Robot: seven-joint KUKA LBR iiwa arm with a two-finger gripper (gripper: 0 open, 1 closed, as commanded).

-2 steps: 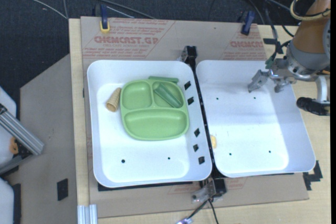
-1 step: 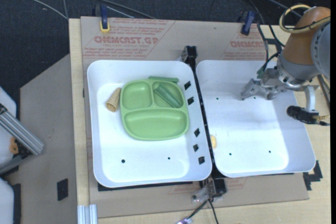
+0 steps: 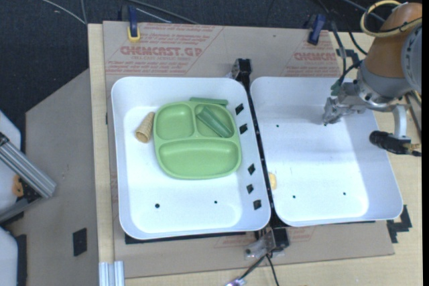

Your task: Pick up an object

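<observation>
- I see a cardboard-topped counter [image 3: 167, 37] on dark carpet, cables trailing across the floor, blue clamps at its far edge.
- Two white bins: the left bin [image 3: 127, 144] and the right bin [image 3: 335, 164].
- In the left bin sits a green divided plate [image 3: 194, 151], a darker green piece [image 3: 216, 120] in its far-right section, a tan cone [image 3: 144, 127] touching its left rim.
- The hand [image 3: 333, 110] hangs over the right bin's far side; I cannot tell how open it is.
</observation>
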